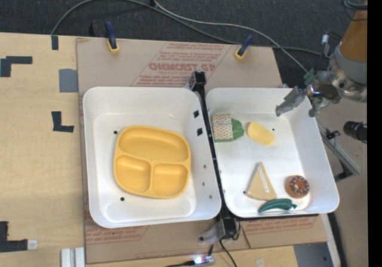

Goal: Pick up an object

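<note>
The right bin (310,146) holds several small items: a green piece with a patterned beige top (225,128), a pale yellow lump (261,133), a tan wedge (261,183), a brown doughnut (296,186) and a dark green pod (276,205). My gripper (300,101) hangs over the bin's upper right corner, above and to the right of the yellow lump. Its fingers (287,103) stand spread apart, and nothing is between them.
The left bin (98,140) holds a yellow divided plate (153,160). A black divider with clips (206,134) runs between the bins. Two clamps (111,37) pin the cardboard at the back, and a cable (179,18) trails across it.
</note>
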Tool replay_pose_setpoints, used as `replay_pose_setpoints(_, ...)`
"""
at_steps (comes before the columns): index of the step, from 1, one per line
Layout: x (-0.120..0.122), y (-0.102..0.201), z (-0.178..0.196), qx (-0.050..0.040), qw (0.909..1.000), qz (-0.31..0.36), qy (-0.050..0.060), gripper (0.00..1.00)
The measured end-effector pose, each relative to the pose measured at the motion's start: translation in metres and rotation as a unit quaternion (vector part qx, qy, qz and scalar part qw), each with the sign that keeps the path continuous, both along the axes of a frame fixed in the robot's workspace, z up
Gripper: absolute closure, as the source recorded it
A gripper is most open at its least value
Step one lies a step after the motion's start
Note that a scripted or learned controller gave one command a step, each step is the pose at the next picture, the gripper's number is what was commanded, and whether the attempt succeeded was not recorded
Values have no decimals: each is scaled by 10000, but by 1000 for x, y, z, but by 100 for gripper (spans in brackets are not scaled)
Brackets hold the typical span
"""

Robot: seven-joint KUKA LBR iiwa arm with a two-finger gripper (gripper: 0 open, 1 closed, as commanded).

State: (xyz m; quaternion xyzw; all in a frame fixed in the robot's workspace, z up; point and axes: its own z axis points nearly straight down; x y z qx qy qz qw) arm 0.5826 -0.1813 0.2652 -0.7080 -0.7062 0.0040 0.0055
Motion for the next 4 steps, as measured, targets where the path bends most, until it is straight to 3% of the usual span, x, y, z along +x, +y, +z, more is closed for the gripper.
replay_pose_setpoints(1, 2, 1, 7, -13, 10000, 19, -60, 0)
replay_pose_setpoints(4, -21, -7, -156, -9, 10000, 16, -36, 0)
